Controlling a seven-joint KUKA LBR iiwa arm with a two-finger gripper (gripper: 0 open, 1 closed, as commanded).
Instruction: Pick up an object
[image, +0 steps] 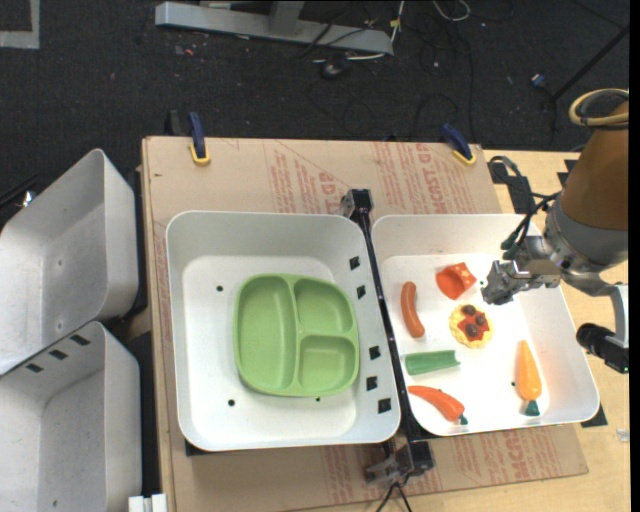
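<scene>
The hand (497, 290) hovers over the right bin (575, 345); I can't tell its grip. The pizza slice (470, 325) lies just below-left of it, so flat the hand may skid off.

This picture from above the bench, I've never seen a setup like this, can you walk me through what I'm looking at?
One camera looks down at a slant on a bench with two white bins. A grey robot arm reaches in from the right; its gripper hovers over the right bin. That bin holds toy food: a sausage, a red piece, a small pizza, a green piece, a red pepper and a carrot. The left bin holds a green divided plate. Nothing appears held.
</scene>
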